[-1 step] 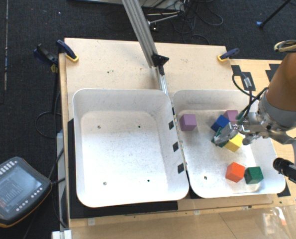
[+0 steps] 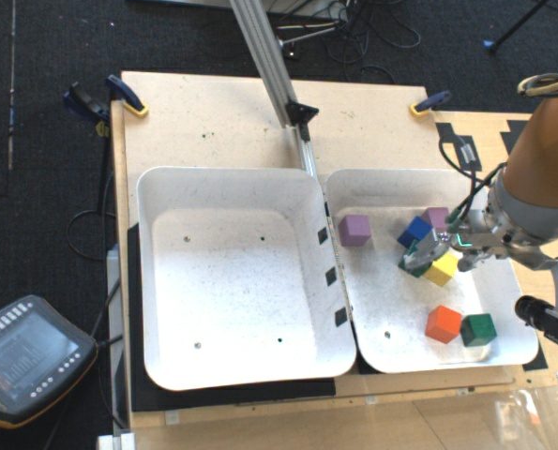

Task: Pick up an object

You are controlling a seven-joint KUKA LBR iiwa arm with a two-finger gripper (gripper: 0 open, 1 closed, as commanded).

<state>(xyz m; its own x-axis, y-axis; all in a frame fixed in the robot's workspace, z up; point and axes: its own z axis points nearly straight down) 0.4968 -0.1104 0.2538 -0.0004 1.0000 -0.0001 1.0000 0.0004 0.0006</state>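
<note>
Six blocks sit in the right bin (image 2: pixel 504 352), and the end effector (image 2: pixel 423 258), grip state I cannot tell, is down beside the yellow block (image 2: pixel 442 270) and blue block (image 2: pixel 414 232) — centre it on one before closing.

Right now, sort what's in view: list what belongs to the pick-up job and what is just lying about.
Job:
gripper, down among the blocks
purple block
blue block
yellow block
orange block
green block
right bin

Lying about:
left bin
handheld pendant
yellow-tipped clamps
</note>
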